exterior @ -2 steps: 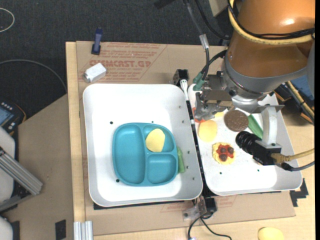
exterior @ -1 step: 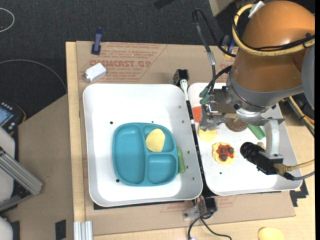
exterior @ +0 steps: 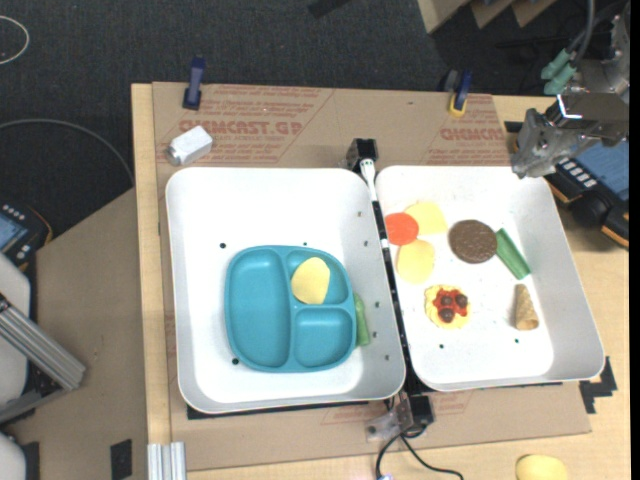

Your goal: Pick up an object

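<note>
The gripper [exterior: 530, 153] hovered above the right bin's [exterior: 570, 348] far corner, its state unclear; approach pending, descent toward the brown disc [exterior: 471, 240] next.

We read red printed lettering on the brown cardboard sheet [exterior: 300, 118] that lies on the worktop. At about eleven o'clock from the left white bin [exterior: 190, 268], one line reads roughly "SHMCAST. G B"; its letters are faint, so we cannot vouch for each. At about twelve o'clock from the right white bin [exterior: 570, 298] stands more red print, too blurred to read.
</note>
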{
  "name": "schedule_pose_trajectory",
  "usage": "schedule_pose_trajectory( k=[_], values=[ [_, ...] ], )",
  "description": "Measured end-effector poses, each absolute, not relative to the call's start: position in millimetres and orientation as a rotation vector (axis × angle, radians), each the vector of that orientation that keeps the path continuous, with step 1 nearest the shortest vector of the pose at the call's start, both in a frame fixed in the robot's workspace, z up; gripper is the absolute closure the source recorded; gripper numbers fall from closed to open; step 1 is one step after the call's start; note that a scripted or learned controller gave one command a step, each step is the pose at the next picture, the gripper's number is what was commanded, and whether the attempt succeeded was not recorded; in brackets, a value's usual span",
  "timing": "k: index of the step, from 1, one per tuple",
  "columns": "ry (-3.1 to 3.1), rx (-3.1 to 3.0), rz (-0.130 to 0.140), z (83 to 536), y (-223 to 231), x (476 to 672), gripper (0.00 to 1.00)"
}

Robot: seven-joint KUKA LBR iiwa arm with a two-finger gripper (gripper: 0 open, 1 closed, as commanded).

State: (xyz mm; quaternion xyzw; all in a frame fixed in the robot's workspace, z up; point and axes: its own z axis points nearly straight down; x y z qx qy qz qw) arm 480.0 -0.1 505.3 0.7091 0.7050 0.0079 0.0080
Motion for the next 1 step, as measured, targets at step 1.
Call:
schedule_pose_trajectory(
  k=[1],
  values=[
    [2.227,2.226,-0.012,398.0,25.2,478.6,1.00]
  ],
)
